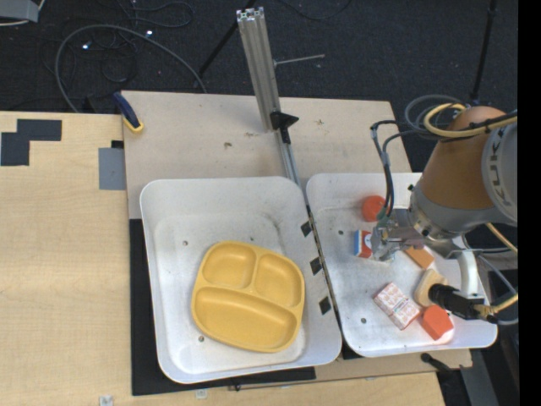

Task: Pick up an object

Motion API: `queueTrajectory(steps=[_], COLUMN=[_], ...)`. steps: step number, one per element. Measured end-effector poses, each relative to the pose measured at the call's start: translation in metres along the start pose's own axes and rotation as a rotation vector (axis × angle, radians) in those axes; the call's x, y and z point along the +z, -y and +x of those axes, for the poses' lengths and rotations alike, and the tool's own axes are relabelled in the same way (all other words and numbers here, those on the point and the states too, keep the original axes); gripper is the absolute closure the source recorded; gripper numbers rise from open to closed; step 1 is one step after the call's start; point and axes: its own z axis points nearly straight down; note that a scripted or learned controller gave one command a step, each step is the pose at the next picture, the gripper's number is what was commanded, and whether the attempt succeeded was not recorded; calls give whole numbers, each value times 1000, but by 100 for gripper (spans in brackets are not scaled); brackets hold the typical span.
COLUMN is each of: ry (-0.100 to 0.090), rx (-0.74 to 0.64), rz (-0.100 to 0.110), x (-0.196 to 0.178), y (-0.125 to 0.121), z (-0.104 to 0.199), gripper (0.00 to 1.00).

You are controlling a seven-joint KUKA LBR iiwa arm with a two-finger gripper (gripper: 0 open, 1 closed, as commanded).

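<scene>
The gripper (385,245) hung low in the right bin (351,328), jaws' state impossible to tell, right at a small red-white-blue carton (363,244). An orange ball (373,207) sat just behind; a pink patterned box (396,304) and red block (437,321) lay nearer the front (crowded corner). The yellow divided plate (249,296) occupied the left bin (169,227).

Even overhead light, soft shadows, mild glare on white bins (169,227), slightly soft res.

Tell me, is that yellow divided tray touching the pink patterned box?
Apart. The camera view shows the yellow divided tray lying in the left bin, while the pink patterned box sits in the right bin, with both bins' rims between them.
</scene>
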Motion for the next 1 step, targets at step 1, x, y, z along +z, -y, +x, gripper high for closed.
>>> queueTrajectory(steps=[1], ry=[0], rx=[0], rz=[0], x=[-58], y=[-6], z=[-8], gripper=[100])
